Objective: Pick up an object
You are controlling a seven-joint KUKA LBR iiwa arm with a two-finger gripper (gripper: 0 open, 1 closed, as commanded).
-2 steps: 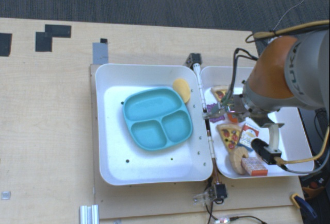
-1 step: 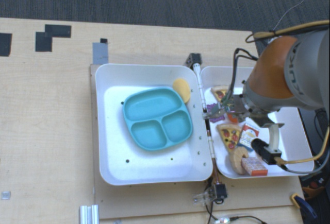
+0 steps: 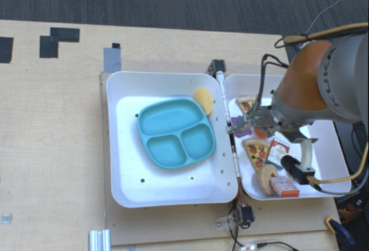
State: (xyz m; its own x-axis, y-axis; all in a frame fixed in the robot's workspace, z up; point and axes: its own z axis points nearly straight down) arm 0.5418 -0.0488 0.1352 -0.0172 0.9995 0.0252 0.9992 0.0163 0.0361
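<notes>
My gripper (image 3: 258, 124) hangs low over the left part of the right bin (image 3: 331, 134), under the grey arm with its orange band. Right beside it, against the bin's left wall, lies a small purple and green item (image 3: 241, 125). A toy pizza slice (image 3: 247, 106) lies just behind the gripper and a second slice (image 3: 258, 153) just in front of it. A tan bread piece (image 3: 266, 178), a pink-red box (image 3: 284, 187) and a white and red packet (image 3: 279, 149) lie nearer the front. The arm hides the bin's back right.
The left bin (image 3: 124, 146) holds a blue divided plate (image 3: 175, 132), with a yellow lemon-like toy (image 3: 203, 99) at the plate's back right corner. A ridge (image 3: 228, 128) separates the two bins. The wooden bench (image 3: 52, 146) lies to the left.
</notes>
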